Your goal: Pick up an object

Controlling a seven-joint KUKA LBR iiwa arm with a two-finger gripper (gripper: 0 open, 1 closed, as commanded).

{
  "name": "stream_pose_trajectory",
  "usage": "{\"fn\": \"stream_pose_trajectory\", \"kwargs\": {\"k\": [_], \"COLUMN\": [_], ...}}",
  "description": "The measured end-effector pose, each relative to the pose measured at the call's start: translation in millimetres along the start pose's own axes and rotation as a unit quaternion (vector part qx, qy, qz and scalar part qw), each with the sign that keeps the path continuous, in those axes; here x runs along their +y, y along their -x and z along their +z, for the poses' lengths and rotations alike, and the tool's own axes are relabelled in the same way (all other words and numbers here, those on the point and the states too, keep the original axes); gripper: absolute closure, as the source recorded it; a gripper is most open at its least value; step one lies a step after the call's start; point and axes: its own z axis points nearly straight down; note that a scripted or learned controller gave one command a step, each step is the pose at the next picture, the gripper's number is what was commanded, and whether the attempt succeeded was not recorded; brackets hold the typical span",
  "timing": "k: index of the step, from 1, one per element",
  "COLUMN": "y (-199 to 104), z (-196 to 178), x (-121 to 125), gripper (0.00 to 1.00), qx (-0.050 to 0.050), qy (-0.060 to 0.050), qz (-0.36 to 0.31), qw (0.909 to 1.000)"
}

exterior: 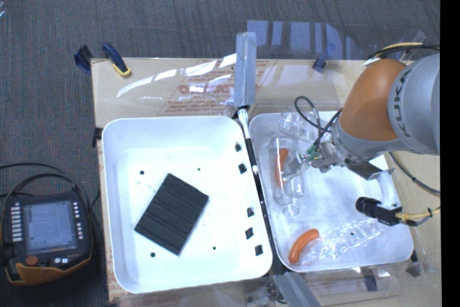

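A flat black ribbed pad (172, 213) lies at a slant in the left bin (115, 147). In the right bin (402, 244) an orange sausage-shaped thing (303, 245) rests near the front wall, beside a clear plastic bottle (348, 235). My gripper (296, 167) is low over the right bin's left half, next to a narrow orange piece (279, 163) and a clear plastic item (291, 190). I cannot tell whether it touches either. Another clear plastic object (291, 124) sits at the bin's back.
A grey post (245, 75) stands behind the divider between the bins. Blue clamps (108, 60) hold the bench's back left corner. A teach pendant (47, 226) lies on the floor to the left. The arm's orange band (370, 108) hangs over the right bin's back.
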Motion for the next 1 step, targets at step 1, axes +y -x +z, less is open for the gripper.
{"fn": "stream_pose_trajectory", "kwargs": {"k": [1], "y": [-6.7], "z": [-13.0], "x": [10.8], "gripper": [0.00], "qx": [0.002], "qy": [-0.015], "qz": [-0.012], "qw": [0.9998]}}
